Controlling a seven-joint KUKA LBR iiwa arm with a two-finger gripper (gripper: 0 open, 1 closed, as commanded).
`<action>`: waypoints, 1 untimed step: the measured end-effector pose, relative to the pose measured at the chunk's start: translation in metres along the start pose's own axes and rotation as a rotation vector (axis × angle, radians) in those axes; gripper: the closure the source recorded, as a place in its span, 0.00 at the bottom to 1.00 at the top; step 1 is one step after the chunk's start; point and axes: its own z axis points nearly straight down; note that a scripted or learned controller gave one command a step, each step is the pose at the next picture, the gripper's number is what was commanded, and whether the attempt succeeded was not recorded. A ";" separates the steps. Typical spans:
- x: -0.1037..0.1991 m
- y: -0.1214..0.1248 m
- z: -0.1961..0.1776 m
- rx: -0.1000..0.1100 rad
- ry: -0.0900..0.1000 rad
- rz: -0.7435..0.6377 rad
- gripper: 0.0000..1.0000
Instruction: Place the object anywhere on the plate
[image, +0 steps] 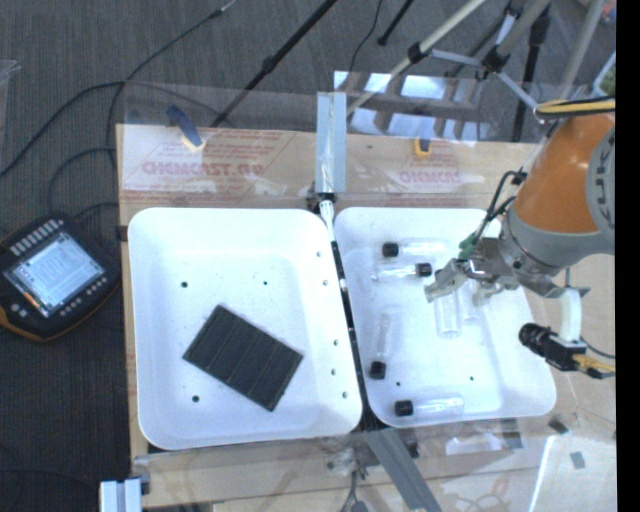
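The plate (243, 357) is a dark, ribbed rectangle lying flat and turned at an angle in the left bin (160, 240). Several clear vials with black caps lie in the right bin (520, 390): two near its far-left corner (405, 248) (400, 270), one by its left wall (381, 340), one along the front (432, 406). My gripper (452, 290) hangs over the middle of the right bin, below the orange band. A further clear vial (447, 316) shows right under the gripper; I cannot tell whether it is held or lying on the bin floor.
A raised ridge (340, 300) where the two bin rims meet separates the bins. A black-tipped fitting (545, 342) juts from the arm over the right bin's right side. A handheld pendant (50, 270) sits on the floor at left.
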 end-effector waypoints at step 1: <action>0.093 0.010 0.023 0.003 -0.002 0.105 1.00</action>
